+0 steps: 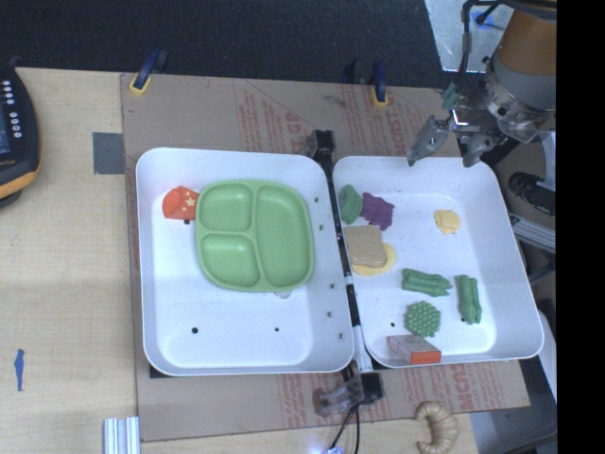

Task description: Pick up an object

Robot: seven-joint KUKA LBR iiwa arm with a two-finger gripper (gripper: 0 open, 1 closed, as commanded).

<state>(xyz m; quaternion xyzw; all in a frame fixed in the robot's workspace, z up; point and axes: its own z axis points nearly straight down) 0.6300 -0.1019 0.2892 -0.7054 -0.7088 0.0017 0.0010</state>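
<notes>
Open, empty end effector [444,147] above the right bin's [506,253] far rim; yellow piece [447,220], possibly toy food, lies just below it.

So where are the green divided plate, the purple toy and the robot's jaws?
green divided plate [255,235]: camera view, on its centre ridge.
purple toy [378,209]: camera view, its middle.
gripper [444,149]: camera view, midway between the fingertips.

Bare floor lies open in the right bin [492,201] between yellow piece [447,221] and purple toy [377,209].
</notes>
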